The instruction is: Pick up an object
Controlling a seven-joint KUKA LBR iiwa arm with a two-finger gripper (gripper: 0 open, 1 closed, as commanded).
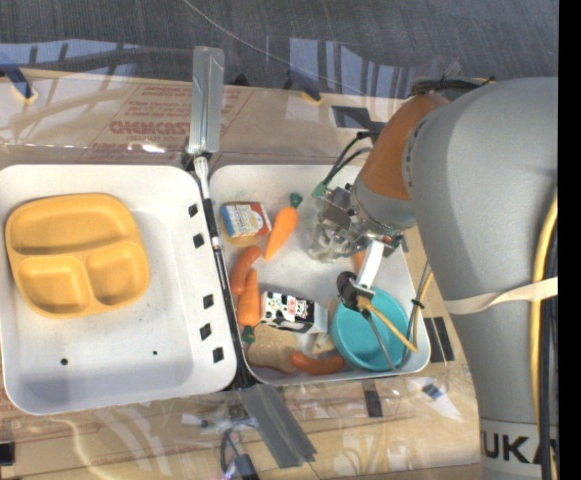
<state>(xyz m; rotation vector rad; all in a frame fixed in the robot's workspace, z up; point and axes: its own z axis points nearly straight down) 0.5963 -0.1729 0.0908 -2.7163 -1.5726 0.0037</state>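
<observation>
Right, eyes on the teal round plastic bowl [355,340], sitting in the near right corner of the right-hand shallow white bin [260,186], with everything crowded around it. The grey arm's gripper [332,230] hangs low just beyond the bowl, toward the bin's far wall. From here I cannot tell whether it is clenched or released, nor whether it has anything. Closest to it is the long orange plastic carrot [281,231], lying tilted, up and to the left of the bowl. It sits just beside the gripper, though whether they touch I can't say. Further left of the bowl, near the far wall, there's a small yellow-and-white box [243,222]. Straight left of the bowl lies a black-and-white cow-patterned carton [290,310], and past that, by the bin's left wall, two short orange sticks [249,306] lie roughly end to end. At the bowl's near left, a reddish sausage [315,364] lies along the near wall, close against a tan chunk of bread [268,348]. Well away to the bowl's left, the other white bin [120,363] carries a yellow three-part plastic tray [75,253].
</observation>
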